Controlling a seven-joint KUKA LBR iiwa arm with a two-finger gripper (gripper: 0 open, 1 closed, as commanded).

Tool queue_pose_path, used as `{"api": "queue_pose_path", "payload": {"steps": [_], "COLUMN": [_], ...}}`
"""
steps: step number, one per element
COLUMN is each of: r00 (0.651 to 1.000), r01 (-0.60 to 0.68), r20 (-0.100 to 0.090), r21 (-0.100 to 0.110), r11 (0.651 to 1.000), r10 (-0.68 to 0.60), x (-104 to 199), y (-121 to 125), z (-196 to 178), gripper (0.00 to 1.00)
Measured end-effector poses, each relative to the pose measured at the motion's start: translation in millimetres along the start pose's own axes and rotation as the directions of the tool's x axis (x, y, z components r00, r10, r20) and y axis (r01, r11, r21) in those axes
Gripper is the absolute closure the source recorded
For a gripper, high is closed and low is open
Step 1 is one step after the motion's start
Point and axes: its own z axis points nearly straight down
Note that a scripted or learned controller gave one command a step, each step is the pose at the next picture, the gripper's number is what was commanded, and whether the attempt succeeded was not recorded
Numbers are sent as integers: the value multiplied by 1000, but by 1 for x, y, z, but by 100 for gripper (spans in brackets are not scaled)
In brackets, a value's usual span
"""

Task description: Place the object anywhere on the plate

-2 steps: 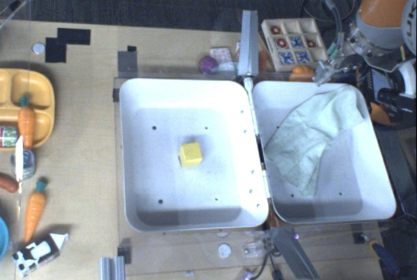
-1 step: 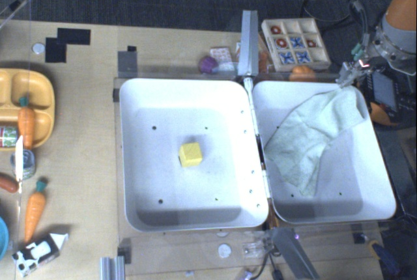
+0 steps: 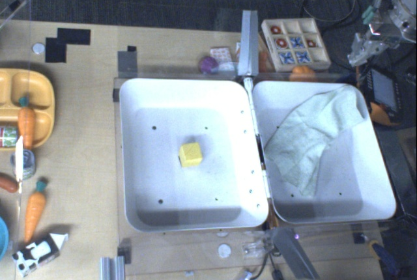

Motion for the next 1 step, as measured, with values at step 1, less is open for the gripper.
{"api": "queue_pose_path", "payload": {"steps": [1], "r00": [997], "r01": [-80], "r20": [-4], "r21": [4], "r11": [997], "r10": [80], "x": [176], "y": [-36], "z": [-8], "gripper": [100]}}
